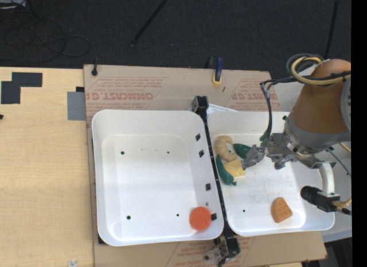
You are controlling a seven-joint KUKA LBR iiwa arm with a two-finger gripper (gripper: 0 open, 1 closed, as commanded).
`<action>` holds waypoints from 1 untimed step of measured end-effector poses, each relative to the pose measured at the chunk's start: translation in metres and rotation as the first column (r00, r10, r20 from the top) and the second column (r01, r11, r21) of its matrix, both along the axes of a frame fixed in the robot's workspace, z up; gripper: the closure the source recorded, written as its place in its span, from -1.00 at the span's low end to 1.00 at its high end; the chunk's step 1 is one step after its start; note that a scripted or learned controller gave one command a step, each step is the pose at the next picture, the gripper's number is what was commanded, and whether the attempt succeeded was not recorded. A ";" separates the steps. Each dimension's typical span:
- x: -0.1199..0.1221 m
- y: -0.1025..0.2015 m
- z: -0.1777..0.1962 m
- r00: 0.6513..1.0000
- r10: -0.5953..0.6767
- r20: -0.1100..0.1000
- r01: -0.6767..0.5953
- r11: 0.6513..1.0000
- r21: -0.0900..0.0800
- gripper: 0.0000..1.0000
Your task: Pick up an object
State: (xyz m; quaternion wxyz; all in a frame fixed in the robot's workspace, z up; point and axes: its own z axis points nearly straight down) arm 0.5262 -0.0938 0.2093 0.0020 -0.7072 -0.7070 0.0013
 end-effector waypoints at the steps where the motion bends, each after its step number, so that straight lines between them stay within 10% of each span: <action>1: 0.045 0.010 -0.108 1.000 -0.001 0.012 0.001 1.000 0.000 -1.00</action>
